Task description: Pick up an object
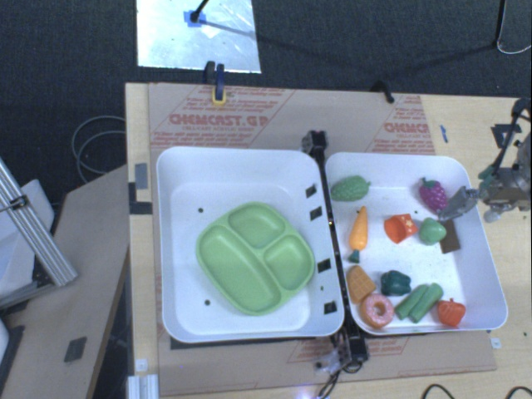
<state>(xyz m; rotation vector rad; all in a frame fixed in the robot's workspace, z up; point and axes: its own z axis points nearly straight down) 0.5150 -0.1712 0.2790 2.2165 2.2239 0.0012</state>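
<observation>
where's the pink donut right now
The pink donut lies in the right bin, near its front edge at the lower left, just below the orange bread-like piece and left of the green pods.

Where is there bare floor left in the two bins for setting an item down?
Left bin: bare floor all round the green divided plate, widest along the far wall and left side. Right bin: a bare strip along the far wall between the green leafy vegetable and the purple grapes. Its near half is crowded, from the donut to the red pepper.
</observation>
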